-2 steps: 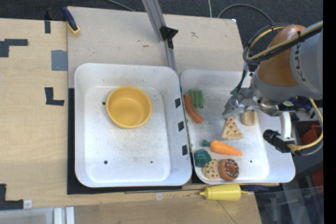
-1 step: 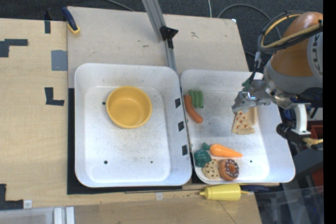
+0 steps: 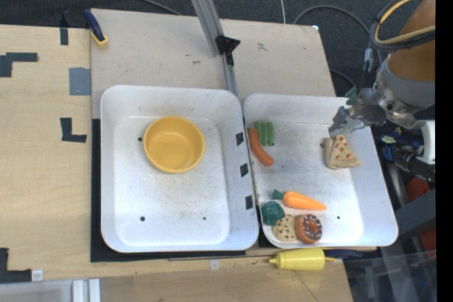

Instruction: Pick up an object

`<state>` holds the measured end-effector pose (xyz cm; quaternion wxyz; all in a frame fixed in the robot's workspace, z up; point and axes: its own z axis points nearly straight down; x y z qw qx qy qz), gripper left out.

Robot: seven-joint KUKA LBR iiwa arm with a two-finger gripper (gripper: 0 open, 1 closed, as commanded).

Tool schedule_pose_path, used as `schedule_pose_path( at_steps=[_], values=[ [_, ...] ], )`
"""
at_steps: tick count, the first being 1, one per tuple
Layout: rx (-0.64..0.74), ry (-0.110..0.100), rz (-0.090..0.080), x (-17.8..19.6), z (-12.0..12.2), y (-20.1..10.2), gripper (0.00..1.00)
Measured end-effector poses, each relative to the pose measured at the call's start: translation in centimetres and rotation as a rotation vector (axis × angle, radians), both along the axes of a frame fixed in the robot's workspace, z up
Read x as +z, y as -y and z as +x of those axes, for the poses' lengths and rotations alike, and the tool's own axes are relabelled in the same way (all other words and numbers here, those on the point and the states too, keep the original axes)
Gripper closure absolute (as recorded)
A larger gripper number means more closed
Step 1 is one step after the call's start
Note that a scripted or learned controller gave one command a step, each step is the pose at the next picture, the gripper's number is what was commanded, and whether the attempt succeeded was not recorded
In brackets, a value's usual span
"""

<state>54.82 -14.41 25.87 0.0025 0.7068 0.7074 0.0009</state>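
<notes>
The right bin (image 3: 368, 212) holds a pizza-slice toy (image 3: 342, 153) near its right wall. My gripper (image 3: 346, 121) hangs just above the slice's upper end, at the bin's far right. It comes off the grey wrist with the orange band (image 3: 417, 46). Nothing shows held in it. Also in this bin are a green piece (image 3: 265, 132), an orange sausage (image 3: 260, 148), a carrot (image 3: 305, 201), a teal piece (image 3: 272, 212), a cookie (image 3: 284, 228) and a donut (image 3: 309, 228).
A yellow bowl (image 3: 173, 144) sits in the left bin (image 3: 120, 223). A yellow bottle (image 3: 300, 260) lies on the bench just in front of the right bin. A grey metal post (image 3: 205, 0) slants up from between the bins at the back.
</notes>
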Motion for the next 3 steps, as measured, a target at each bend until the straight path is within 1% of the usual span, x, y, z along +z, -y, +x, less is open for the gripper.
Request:
schedule_pose_path(
  at_steps=[1,2,3],
  values=[
    [0.005,-0.007,0.003,-1.7,0.0,-5.1,1.0],
    [0.006,-0.009,0.004,-2.9,-0.4,-10.9,1.0],
    [0.007,-0.008,0.004,-2.7,-1.0,-16.7,1.0]
  ],
)
